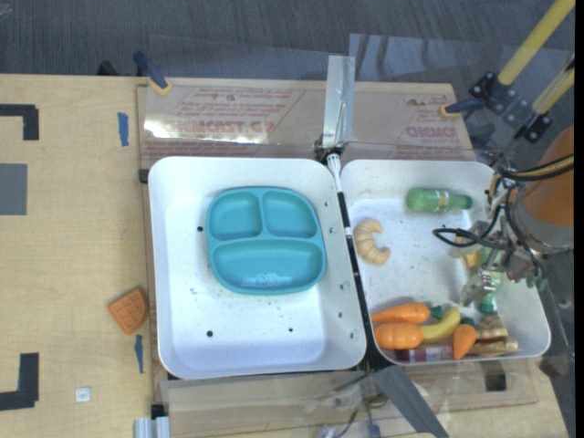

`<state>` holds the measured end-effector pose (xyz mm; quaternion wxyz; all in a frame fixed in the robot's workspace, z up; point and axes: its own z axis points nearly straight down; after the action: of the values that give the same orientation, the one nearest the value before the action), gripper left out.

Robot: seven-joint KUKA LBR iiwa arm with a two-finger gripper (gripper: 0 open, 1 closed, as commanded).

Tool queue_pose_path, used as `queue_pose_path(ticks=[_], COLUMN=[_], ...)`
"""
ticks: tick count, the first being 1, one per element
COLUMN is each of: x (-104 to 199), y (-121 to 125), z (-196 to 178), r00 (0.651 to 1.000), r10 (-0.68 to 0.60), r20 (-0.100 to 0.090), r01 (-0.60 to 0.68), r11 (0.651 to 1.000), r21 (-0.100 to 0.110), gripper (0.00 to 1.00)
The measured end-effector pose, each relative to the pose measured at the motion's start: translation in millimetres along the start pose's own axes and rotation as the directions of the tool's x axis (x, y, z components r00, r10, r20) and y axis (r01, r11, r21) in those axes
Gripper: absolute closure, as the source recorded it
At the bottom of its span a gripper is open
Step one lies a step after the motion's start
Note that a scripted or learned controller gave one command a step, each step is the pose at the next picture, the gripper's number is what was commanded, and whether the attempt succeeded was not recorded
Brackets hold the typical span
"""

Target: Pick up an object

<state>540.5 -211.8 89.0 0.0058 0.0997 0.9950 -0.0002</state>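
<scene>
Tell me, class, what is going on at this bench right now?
A grey robot arm reaches in from the right, its hand low over the right bin, near a pile of toy food along the front edge: carrots, a banana and other pieces. A croissant and a green bottle lie apart in that bin. The left bin holds a teal divided plate. Nothing is visibly held yet.

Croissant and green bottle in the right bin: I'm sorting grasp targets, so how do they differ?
The croissant is tan and curled; the green bottle is green and straight, lying on its side. The croissant sits near the bin's left wall, the bottle farther back toward its far wall. Both lie apart from the pile at the near wall of the right bin, and the gripper touches neither.
</scene>
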Motion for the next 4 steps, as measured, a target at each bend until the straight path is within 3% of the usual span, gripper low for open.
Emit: queue_pose_path(ticks=[1, 2, 3, 4], x=[25, -6, 18, -1], y=[3, 23, -1, 19], z=[0, 0, 0, 0], r00=[1.000, 1.000, 1.000, 1.000], r10=[-0.004, -0.002, 0.006, 0.023], r20=[0.001, 0.003, 0.000, 0.003], r01=[0.004, 0.002, -0.006, -0.023], r11=[1.000, 1.000, 1.000, 1.000], r21=[0.002, 0.001, 0.001, 0.001], gripper=[0.00, 0.00, 0.00, 0.00])
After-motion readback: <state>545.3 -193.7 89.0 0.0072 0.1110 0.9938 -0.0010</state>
